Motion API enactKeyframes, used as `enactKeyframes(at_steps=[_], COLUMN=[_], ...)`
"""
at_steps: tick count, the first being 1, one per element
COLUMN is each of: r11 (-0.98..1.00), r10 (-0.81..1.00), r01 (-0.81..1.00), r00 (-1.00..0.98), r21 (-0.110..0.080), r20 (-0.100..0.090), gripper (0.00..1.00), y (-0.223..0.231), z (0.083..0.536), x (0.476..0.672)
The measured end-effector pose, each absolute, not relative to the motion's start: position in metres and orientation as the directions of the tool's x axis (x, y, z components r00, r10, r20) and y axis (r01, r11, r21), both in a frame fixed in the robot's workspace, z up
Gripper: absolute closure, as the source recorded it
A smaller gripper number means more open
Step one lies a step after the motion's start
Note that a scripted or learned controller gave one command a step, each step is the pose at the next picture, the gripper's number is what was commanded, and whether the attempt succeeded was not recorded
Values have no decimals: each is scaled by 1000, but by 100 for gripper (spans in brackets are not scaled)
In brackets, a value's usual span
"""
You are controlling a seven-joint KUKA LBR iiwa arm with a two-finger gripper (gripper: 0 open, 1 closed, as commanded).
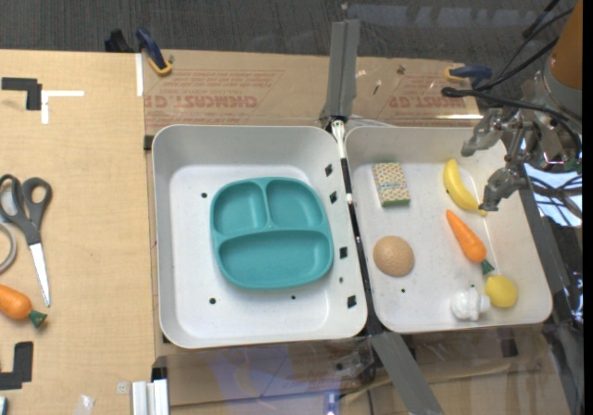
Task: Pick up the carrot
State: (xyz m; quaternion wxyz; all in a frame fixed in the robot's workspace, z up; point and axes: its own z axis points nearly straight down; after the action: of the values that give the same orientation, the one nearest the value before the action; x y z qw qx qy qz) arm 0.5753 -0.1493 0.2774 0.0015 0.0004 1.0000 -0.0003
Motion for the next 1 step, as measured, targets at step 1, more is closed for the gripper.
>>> enactKeyframes(at_steps=[1], r11=[973], r10=[-232], r01=[-232], r00=[-973], r21=[-1], r20=[-2], gripper=[0], y=[-190], z=[148], x=[584])
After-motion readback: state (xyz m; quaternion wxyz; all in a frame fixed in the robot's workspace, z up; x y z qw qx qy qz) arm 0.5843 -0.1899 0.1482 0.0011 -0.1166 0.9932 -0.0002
